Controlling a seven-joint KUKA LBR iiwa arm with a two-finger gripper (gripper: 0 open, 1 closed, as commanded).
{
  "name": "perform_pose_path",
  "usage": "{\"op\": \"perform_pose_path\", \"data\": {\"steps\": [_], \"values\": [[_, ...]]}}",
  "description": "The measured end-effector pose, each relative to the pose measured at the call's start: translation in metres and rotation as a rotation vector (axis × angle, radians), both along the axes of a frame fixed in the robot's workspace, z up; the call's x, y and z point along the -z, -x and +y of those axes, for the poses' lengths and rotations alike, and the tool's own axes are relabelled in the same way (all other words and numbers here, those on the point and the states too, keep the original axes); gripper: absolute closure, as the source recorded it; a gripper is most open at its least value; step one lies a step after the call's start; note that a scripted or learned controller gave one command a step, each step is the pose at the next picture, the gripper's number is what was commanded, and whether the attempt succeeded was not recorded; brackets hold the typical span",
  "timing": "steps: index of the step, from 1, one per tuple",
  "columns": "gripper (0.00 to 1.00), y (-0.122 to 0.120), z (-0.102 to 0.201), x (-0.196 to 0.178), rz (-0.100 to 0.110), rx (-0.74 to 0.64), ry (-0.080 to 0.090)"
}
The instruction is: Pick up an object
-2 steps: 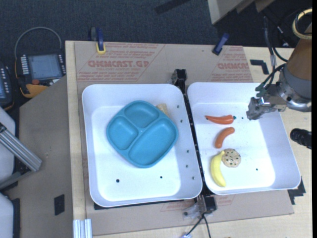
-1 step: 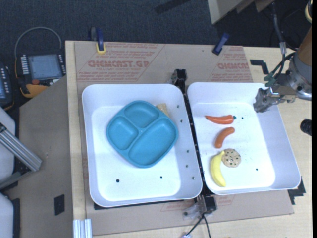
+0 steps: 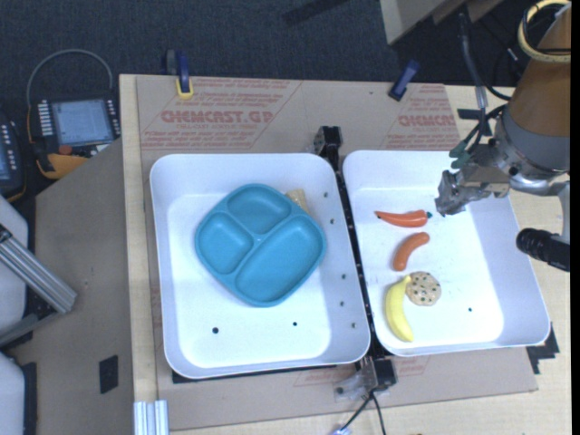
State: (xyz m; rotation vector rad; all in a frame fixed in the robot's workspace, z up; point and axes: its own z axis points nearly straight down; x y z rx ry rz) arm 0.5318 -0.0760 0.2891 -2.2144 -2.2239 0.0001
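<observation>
The right bin (image 3: pixel 507 333) holds a red chili pepper (image 3: pixel 401 217), an orange sausage (image 3: pixel 410 250), a yellow banana (image 3: pixel 397 310) and a round cookie (image 3: pixel 422 289) leaning on the banana. My gripper (image 3: pixel 450 199) hangs over the bin's upper right part, just right of the chili's tip and above it. Nothing shows between its fingers.
The left bin (image 3: pixel 181 270) holds a blue divided plate (image 3: pixel 261 243) with a small tan object (image 3: pixel 297 198) peeking out at its upper right edge. A black clamp (image 3: pixel 327 140) sits between the bins at the back. The arm's grey body (image 3: pixel 544 125) covers the right bin's far right corner.
</observation>
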Motion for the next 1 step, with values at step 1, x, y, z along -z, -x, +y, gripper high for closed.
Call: {"op": "perform_pose_path", "data": {"steps": [1], "values": [[1.0, 0.0019, 0.0546, 0.002, 0.0, -0.002, -0.001]]}}
